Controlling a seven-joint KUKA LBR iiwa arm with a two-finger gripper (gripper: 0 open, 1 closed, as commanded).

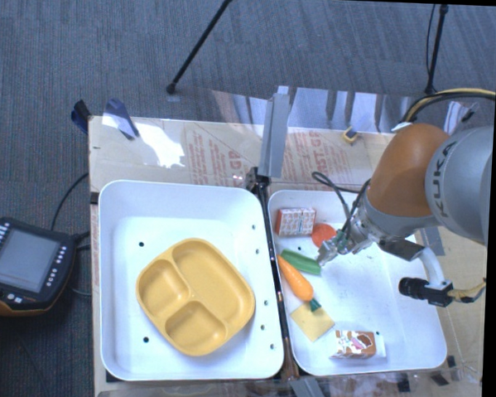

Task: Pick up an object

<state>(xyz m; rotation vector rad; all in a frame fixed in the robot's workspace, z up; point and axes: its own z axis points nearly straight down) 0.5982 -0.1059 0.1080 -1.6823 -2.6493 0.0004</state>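
Observation:
In the right bin (390,342) lie a small red-and-white carton (295,222), a red tomato-like piece (322,234), a green cucumber-like piece (300,263), an orange carrot (296,279), a yellow cheese slice (311,320) and a brown-and-white packet (357,344). My gripper (325,254) hangs low over the bin's upper left part, its tip just right of the green piece and below the red one. Nothing shows between its fingers.
The left bin (122,220) holds a yellow divided plate (195,294). A metal post (272,141) stands behind the seam between the bins. A teach pendant (21,265) lies on the floor at left. A black fitting (424,288) sits over the right bin's right side.

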